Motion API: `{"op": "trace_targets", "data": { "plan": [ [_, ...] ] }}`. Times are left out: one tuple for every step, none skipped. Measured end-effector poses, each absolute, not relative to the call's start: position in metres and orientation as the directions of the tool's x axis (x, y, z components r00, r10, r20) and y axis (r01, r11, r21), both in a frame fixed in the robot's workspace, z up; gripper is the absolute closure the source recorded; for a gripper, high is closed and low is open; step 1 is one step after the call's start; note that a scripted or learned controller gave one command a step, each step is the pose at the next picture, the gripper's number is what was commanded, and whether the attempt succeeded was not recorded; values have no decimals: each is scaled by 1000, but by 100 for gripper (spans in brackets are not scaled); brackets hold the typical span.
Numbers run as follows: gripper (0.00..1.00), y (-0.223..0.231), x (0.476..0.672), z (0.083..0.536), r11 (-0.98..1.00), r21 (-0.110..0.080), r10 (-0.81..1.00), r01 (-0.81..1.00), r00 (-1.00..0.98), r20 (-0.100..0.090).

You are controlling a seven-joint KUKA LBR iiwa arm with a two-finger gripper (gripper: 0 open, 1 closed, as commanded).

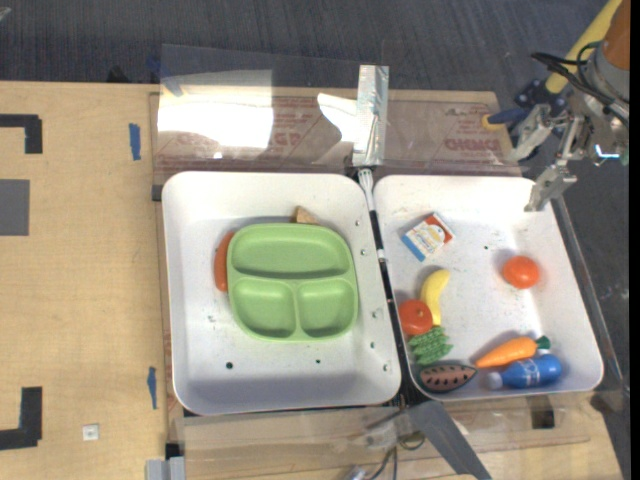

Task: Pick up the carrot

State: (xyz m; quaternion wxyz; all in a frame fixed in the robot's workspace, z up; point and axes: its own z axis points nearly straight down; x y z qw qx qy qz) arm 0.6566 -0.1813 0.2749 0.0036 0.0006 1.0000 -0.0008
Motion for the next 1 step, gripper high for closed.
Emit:
{"op": "trace_targets", "data": {
  "plan": [
    [0, -137, 573, 212, 999, 2, -37, -37, -999, 0]
  ]
}}
